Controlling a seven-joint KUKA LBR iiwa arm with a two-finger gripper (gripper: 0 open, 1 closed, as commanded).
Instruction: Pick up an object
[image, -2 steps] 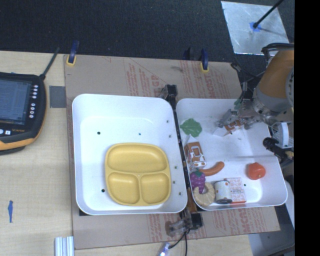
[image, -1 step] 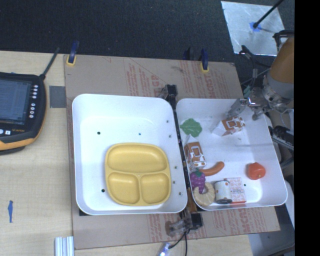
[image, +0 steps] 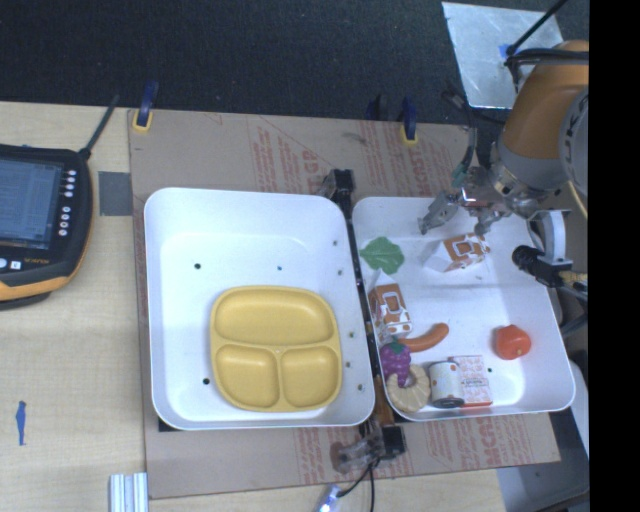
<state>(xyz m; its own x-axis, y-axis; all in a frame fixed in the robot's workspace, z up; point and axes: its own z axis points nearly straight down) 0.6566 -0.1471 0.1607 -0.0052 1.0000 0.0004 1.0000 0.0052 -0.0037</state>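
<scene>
Gripper (image: 458, 212) fingers spread, nothing betw. them, hanging over right bin (image: 540, 300) back edge; small orange-white carton (image: 465, 251) just below, slightly fwd of fingertips.

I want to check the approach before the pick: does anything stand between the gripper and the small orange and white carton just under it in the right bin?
Nothing visible does. The gripper hangs just above the carton, near the right bin's far wall, with bare floor around it. The green leaf lies off to the side.
</scene>
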